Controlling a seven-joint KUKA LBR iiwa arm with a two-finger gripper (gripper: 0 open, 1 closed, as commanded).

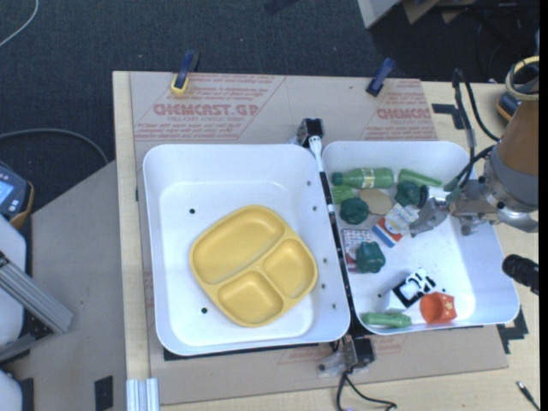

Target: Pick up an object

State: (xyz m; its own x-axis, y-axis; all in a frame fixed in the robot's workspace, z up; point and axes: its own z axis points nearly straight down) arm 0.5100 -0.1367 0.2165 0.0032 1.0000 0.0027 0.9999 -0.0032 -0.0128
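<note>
Hovering over the right bin (479, 255), we see the hand (425, 218) (grip state unclear) nr a green bottle (363, 178).

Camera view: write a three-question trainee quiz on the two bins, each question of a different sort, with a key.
1. True or false: the yellow divided plate lies in the left bin.
2. Which item sits nearest the front right corner of the right bin? A) the green bottle B) the orange object C) the tan disc
3. Fill in: the gripper hangs over the ____ bin.

Key: 1 true. 2 B. 3 right.
</note>
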